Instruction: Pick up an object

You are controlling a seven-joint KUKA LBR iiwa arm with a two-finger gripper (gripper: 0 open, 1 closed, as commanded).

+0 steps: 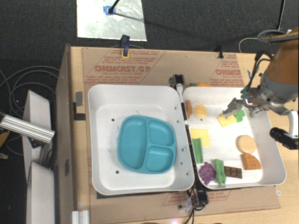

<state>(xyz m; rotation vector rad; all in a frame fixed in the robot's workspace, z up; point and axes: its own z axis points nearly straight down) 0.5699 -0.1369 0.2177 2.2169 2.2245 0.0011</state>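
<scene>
Yellow block (226,120): right bin's (275,171) upper part, a green piece (239,115) touching it.
Pincer (235,107): right above that block; grip state, cannot tell.
Nearby: round yellow piece (200,111), tan bun (246,144), waffle (251,162), purple grapes (207,171).
Left bin (100,97): blue divided plate (146,144).

Gripper (235,107) poised over yellow block (226,120) near right bin's (275,169) back edge; blue tray (146,144) centred in left bin (100,125).
</scene>
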